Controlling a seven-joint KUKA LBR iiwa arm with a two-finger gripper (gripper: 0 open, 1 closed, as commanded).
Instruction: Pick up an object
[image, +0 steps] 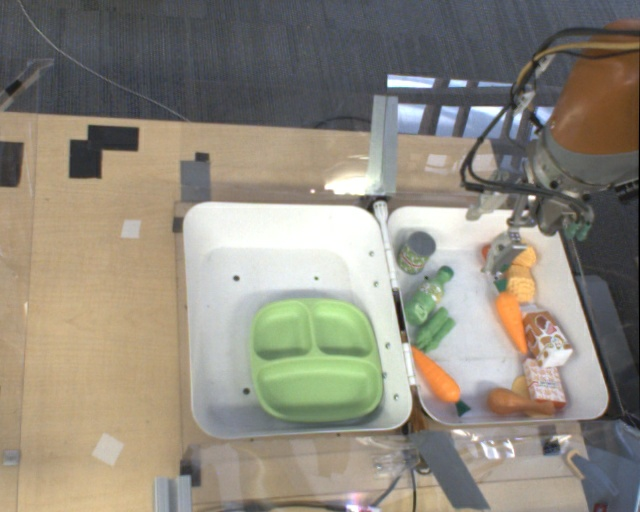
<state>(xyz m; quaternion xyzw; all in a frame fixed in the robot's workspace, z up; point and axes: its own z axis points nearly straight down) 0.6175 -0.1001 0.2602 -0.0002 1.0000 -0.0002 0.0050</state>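
My gripper (506, 255) hangs low in the right bin (452, 228), at its far right side, just over a small red and yellow toy (520, 262). Whether anything sits between its fingers cannot be seen. Below it lie an orange carrot (511, 317), a red and white carton (546, 340) and a brown sausage-like piece (516, 402). Toward the bin's left stand a grey-topped can (414, 250), a green bottle (430, 291), green pea pods (433, 329) and a second carrot (435, 376).
The left bin (210, 300) holds a green divided plate (315, 357) in its near half. A metal post (383, 150) rises behind the ridge where the two bins meet. The arm's orange band (598, 95) looms over the right bin's far corner.
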